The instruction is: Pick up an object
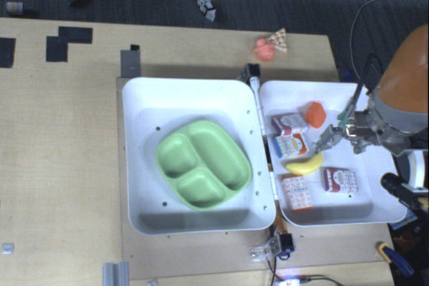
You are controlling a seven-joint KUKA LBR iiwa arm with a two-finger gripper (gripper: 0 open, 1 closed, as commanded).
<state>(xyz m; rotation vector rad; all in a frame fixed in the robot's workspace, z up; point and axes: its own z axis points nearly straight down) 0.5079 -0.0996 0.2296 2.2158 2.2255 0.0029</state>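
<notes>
Camera view: banana [305, 165] in right bin [382, 211], just below-left of claw [330, 138].

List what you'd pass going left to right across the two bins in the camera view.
Green plate → white carton → banana → orange block → gripper → red carton.
</notes>
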